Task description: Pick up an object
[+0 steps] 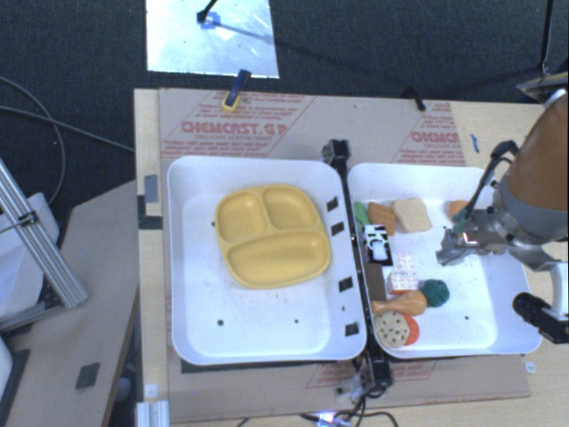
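Small toy foods lie in the right bin (480, 181): a green piece (360, 213), an orange piece (382, 217) and a tan bread slice (412, 214) at its far left, a teal lump (435, 292), a drumstick (402, 305) and a cookie (393, 329) nearer. The tool (452, 249) hangs over bare floor right of them, holding nothing; whether it is spread, I cannot tell. A yellow divided plate (271, 236) sits in the left bin (191, 265) on the desk (267, 123).
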`<state>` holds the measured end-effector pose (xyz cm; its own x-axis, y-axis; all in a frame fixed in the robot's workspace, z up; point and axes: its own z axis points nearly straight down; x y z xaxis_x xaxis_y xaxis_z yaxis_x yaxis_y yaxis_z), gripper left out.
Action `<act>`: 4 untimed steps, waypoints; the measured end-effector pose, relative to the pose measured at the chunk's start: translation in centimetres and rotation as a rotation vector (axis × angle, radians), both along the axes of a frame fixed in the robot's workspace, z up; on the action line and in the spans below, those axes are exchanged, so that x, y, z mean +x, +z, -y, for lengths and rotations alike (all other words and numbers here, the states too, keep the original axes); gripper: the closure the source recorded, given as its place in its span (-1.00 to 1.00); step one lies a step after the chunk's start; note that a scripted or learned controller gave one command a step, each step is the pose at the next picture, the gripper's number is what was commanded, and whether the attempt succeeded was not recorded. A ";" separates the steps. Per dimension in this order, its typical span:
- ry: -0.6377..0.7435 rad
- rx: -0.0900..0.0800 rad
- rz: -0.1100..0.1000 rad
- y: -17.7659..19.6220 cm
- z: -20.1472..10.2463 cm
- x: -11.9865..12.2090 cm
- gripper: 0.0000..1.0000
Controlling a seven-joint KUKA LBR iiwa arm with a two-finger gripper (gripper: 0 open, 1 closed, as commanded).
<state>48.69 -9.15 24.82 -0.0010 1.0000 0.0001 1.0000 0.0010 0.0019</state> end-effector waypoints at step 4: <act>0.000 -0.002 0.003 11.7 10.4 0.0 1.00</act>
